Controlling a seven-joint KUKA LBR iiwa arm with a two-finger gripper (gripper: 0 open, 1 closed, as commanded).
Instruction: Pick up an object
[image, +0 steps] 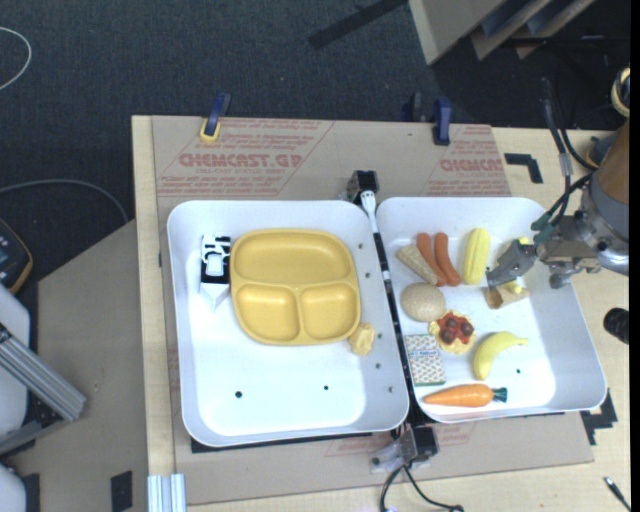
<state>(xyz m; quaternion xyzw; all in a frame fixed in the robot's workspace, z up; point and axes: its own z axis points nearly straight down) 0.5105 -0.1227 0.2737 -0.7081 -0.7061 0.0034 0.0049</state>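
The right bin (575, 340) holds several toy foods. Two orange sausages (437, 258) lie next to a yellow corn cob (476, 255) and a tan bread piece (413, 263). Below them are a beige potato (423, 301), a red berry tart (455, 328), a yellow banana (497, 351), an orange carrot (462, 396) and a patterned cracker (426, 360). My gripper (512, 270) hangs over the bin's upper right part, just right of the corn. A small yellow-brown piece (507, 293) lies right beneath its tip.
The left bin (280, 400) holds a yellow divided plate (295, 285), a black-and-white object (213, 261) at its left and a small pale yellow piece (362, 340) at its right. Clamps (211, 120) sit on the bench's far edge.
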